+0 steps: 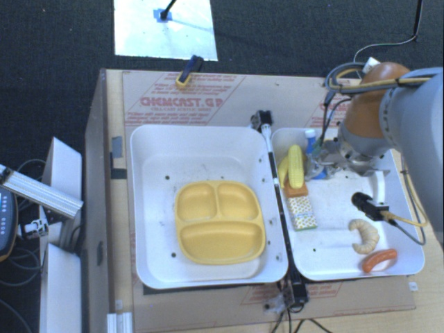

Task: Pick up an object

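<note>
Over the right bin's (409, 255) far end, the gripper (325, 164) is hanging low, its grip impossible to tell. Just at its nine o'clock the corn (296, 165) is lying, long axis running twelve to six, beside a banana (283, 172) against the divider. Toward five o'clock a croissant (365, 235) and sausage (378, 259) are sitting well apart. The wrist is covering the gripper's tip and the bin corner beneath.
</note>
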